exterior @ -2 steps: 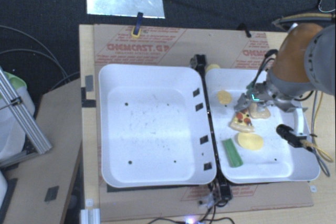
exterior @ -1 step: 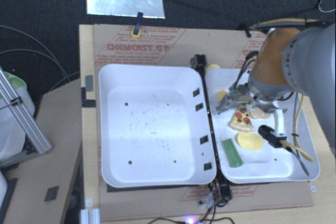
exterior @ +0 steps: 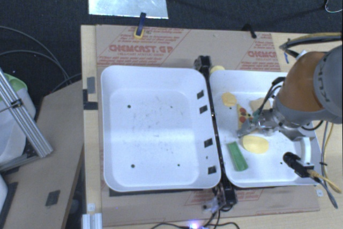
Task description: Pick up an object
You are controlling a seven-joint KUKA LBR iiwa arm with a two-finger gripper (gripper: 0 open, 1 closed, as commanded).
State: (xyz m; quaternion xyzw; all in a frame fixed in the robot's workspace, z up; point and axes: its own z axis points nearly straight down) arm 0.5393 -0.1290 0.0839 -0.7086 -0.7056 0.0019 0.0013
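Note:
My gripper [exterior: 248, 127] hangs low in the right bin [exterior: 278, 79], left of its middle. Just below it lies a yellow oval object [exterior: 256, 144], close to the gripper or touching it; I cannot tell which. A green block [exterior: 236, 156] lies slantwise near the bin's front left. A small yellow piece [exterior: 229, 98] rests at the back left. A pale strip with red spots [exterior: 244, 112] lies just above the gripper. A pale tan object [exterior: 259, 104] is partly hidden by the arm.
The left bin [exterior: 155, 128] sits beside the right one, with a black divider [exterior: 211, 120] between them. A small yellow ball [exterior: 217, 69] rests by the right bin's back left corner. The arm's orange and grey body [exterior: 308, 88] covers that bin's right side.

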